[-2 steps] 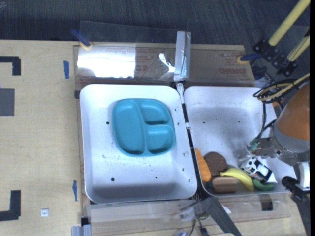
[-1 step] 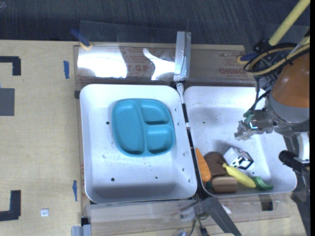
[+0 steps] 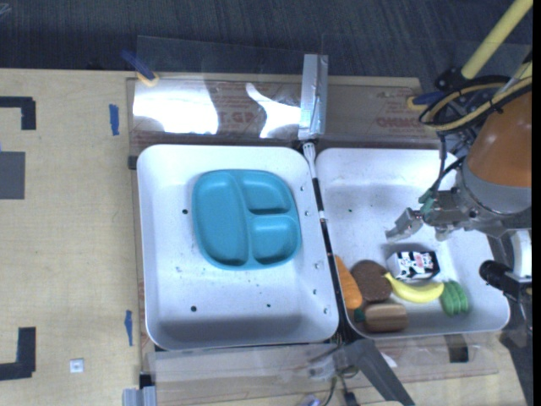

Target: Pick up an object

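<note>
Nearest edge: toy foods crowd the front of my right bin [image 3: 372, 163], close to the camera.
Carrot: an orange carrot [image 3: 347, 284] lies along the bin's left wall.
Brown pieces: a dark brown round piece [image 3: 370, 279] touches the carrot, and a brown block [image 3: 386, 316] sits just in front of it.
Banana: a yellow banana [image 3: 416, 291] curves between the brown round piece and a green item [image 3: 455, 298].
Carton: a small black-and-white carton [image 3: 415, 264] lies just behind the banana.
Hand: my gripper [image 3: 412, 222] hangs above the bin floor, just behind the carton; I cannot tell whether it is apart or together, and nothing visible sits in it.
Left bin [image 3: 161, 252]: it bears a blue divided plate [image 3: 246, 218].
</note>
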Robot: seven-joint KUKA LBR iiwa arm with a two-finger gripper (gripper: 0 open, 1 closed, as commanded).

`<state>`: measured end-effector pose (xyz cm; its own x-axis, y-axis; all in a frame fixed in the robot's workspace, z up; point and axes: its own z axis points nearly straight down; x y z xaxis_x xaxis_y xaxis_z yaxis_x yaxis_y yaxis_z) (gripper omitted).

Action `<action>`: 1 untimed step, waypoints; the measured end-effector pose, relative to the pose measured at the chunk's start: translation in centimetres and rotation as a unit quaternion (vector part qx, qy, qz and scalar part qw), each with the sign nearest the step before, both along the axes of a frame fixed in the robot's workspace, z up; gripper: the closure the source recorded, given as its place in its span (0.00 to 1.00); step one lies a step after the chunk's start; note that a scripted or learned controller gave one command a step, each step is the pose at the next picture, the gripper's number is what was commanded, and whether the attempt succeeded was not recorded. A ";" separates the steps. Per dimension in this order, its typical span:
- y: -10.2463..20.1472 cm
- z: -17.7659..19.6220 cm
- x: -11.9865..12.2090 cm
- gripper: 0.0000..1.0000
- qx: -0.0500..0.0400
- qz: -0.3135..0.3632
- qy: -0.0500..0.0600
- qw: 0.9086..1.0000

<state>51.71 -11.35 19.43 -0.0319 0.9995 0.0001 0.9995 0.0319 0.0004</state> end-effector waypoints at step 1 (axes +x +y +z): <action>-2.5 -8.2 -2.0 0.00 -0.006 0.050 -0.017 0.999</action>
<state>49.75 -13.85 11.19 -0.1316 0.9912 -0.0139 0.9907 0.1320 0.0327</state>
